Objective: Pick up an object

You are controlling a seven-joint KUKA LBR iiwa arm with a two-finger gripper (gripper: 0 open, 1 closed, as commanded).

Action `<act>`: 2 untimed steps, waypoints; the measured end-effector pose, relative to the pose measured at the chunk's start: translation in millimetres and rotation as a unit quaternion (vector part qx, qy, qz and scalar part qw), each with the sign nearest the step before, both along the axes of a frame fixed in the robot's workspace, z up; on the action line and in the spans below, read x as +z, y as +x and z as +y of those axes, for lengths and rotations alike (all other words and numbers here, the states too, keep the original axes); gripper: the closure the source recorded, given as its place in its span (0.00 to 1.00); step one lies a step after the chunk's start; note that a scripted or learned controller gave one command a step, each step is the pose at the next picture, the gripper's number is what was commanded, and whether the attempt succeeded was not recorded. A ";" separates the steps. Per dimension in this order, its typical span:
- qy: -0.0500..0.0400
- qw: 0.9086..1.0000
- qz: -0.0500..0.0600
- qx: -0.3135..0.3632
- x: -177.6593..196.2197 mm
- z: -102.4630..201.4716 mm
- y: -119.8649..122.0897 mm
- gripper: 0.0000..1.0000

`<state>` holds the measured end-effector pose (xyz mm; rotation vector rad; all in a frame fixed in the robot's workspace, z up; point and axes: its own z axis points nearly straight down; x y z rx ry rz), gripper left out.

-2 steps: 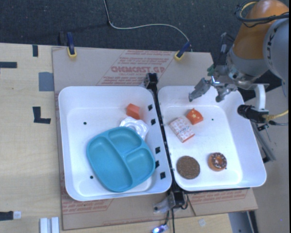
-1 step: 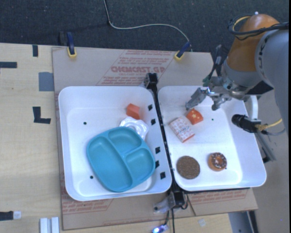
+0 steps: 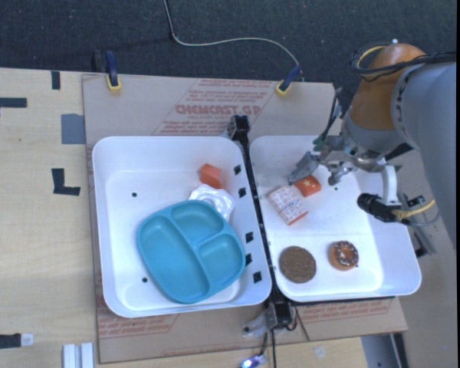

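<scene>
Near the right bin [image 3: 399, 278] front rim I note a brown cookie [image 3: 297, 264] and donut [image 3: 343, 255]; farther in, the gripper [image 3: 320, 169] fingers stand apart over the orange block [image 3: 309, 185], beside a packet [image 3: 287, 204]. The left bin [image 3: 107, 205] holds a blue tray [image 3: 190, 250].

Colours across my two white bins

My left bin [image 3: 111, 205] is white and holds a sky-blue divided plate [image 3: 190, 250], an orange block [image 3: 211, 175] and a clear, whitish wrapper [image 3: 213, 199]. My right bin [image 3: 383, 271] is white too, with a red-orange piece [image 3: 309, 186], a white box checked in red [image 3: 287, 204], a dark brown disc [image 3: 297, 264] and a brown, speckled doughnut [image 3: 343, 255].
</scene>
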<state>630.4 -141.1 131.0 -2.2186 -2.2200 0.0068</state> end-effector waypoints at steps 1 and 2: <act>0.000 1.000 -0.004 0.000 -44.6 0.2 1.7 0.00; 0.003 1.000 -0.010 0.002 -28.0 4.3 6.2 1.00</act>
